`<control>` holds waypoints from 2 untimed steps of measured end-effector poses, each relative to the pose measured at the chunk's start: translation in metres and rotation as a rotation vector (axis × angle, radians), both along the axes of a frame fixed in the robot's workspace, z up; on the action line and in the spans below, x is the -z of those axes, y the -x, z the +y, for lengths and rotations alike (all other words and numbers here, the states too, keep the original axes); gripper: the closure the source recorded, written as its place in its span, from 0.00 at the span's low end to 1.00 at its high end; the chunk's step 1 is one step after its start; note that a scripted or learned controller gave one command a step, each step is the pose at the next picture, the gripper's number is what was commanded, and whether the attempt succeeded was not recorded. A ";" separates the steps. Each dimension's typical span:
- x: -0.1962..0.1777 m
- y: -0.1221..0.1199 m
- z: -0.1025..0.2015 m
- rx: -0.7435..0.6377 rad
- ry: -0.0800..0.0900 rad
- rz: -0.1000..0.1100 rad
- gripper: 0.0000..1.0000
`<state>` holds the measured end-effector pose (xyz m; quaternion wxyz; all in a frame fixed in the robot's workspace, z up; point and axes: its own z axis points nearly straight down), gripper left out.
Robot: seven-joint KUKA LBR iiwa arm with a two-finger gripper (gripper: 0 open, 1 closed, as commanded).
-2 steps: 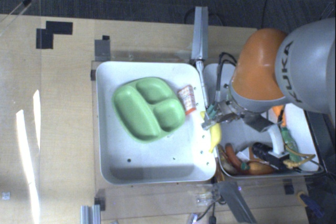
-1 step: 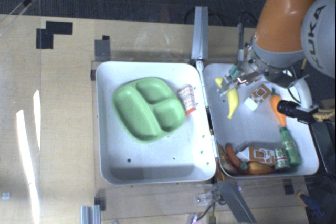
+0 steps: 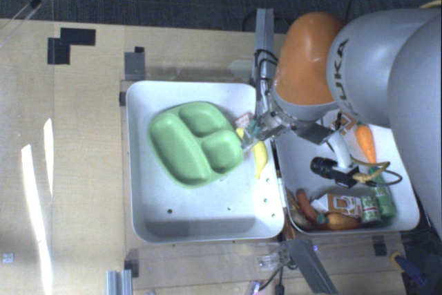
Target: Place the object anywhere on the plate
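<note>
Yellow banana sits just right of the green plate; can't tell if the pincer grips it. Carry it well over the rim first.

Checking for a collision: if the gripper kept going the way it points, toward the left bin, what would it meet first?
Most likely the green plate: the gripper sits at its right edge, with a banana just beside it. Height is unclear from above.

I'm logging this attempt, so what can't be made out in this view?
- Gripper: too small and blurred to tell its grasp on the banana beside the green plate.
- Right bin: arm covers much of it.
- Carton: label unreadable.
</note>
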<state>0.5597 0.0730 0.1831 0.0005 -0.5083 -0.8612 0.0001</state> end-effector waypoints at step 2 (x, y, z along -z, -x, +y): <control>-0.037 -0.024 -0.042 -0.091 -0.001 -0.002 1.00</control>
